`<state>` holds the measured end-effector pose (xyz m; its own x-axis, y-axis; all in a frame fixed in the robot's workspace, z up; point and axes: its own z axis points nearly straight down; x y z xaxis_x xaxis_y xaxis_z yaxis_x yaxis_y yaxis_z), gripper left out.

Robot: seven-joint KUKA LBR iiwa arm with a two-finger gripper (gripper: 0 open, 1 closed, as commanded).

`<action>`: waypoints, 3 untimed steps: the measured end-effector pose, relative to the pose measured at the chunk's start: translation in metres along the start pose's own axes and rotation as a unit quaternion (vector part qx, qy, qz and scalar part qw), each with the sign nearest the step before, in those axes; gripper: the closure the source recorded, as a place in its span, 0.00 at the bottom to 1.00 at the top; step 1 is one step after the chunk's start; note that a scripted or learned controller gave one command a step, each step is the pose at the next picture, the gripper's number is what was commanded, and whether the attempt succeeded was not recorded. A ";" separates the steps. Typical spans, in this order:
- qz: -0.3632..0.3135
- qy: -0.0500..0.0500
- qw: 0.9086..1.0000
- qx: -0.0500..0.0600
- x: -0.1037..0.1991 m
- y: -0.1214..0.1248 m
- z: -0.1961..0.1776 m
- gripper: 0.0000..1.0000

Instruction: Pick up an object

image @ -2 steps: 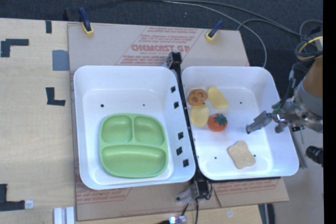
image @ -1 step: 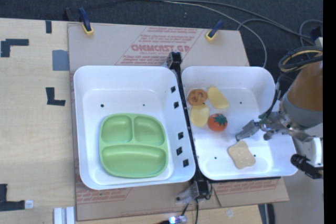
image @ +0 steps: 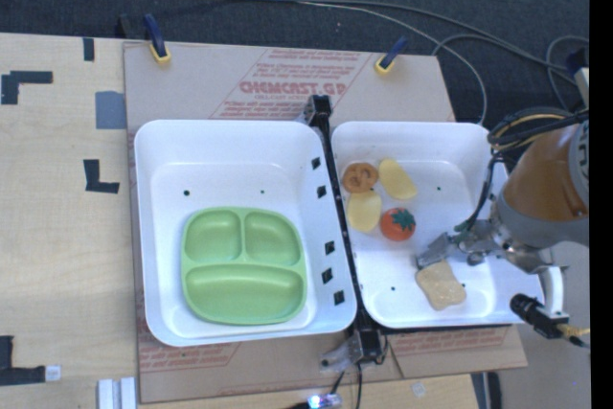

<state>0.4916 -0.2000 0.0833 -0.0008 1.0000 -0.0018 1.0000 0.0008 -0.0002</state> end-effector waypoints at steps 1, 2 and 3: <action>0.000 -0.001 1.000 -0.002 -0.001 0.001 -0.014 1.00; 0.000 0.000 1.000 -0.001 -0.002 -0.008 -0.063 1.00; -0.001 0.000 1.000 -0.003 0.006 -0.006 -0.123 1.00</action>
<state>0.4861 -0.1938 0.2065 -0.0025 1.0000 -0.0019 1.0000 0.0025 0.0052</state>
